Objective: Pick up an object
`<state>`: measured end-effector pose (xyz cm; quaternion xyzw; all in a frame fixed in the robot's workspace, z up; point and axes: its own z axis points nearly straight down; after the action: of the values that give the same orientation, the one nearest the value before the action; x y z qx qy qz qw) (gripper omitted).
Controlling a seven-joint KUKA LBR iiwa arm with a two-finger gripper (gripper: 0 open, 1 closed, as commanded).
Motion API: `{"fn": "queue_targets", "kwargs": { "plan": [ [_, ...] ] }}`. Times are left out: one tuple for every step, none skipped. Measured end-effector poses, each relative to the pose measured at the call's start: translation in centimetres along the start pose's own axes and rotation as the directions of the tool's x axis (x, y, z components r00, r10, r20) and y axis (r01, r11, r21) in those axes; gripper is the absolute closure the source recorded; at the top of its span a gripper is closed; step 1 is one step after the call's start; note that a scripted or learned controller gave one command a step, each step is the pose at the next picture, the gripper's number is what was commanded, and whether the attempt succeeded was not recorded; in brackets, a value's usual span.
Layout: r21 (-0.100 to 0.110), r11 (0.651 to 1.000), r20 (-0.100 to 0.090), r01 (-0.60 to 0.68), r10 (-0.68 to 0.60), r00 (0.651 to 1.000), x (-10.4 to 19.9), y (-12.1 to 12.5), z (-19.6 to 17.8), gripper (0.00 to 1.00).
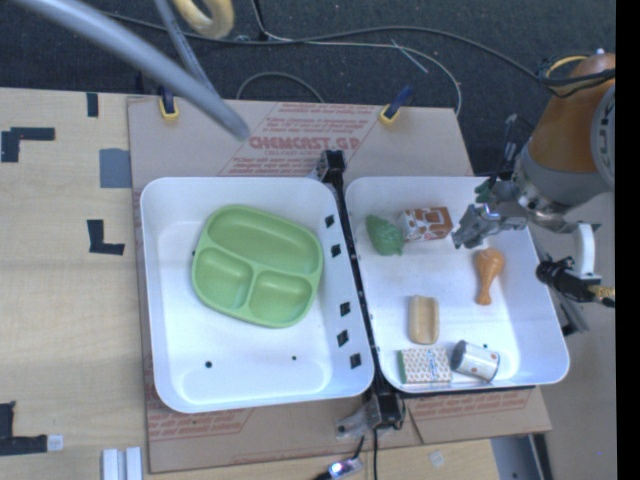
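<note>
Two shallow white bins are set side by side on the worktop (60,268), divided by a black strip. The left bin (165,298) is occupied by a green divided plate (258,265), lying flat towards its far half.

In the right bin (530,338) six items are recorded: a green crumpled object (384,234) near the divider; just beside it, a small brown-and-white packet (427,224); a tan drumstick-shaped toy (487,273) towards the right wall; a tan block (423,319) near the centre; a patterned flat packet (427,366) at the near edge; and a silver can (474,360) on its side, touching or nearly touching that packet.

The gripper (472,230) is positioned over the far right part of the right bin, between the brown-and-white packet and the drumstick toy. Nothing is seen between its fingers; whether they are open or closed cannot be told, as the view is too dark there.
</note>
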<state>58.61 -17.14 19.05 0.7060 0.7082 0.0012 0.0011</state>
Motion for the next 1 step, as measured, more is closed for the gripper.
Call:
{"fn": "queue_targets", "kwargs": {
  "plan": [
    [0.0,1.0,0.001,0.0,0.0,1.0,0.15,0.59,-4.34,1.0]
  ]
}}
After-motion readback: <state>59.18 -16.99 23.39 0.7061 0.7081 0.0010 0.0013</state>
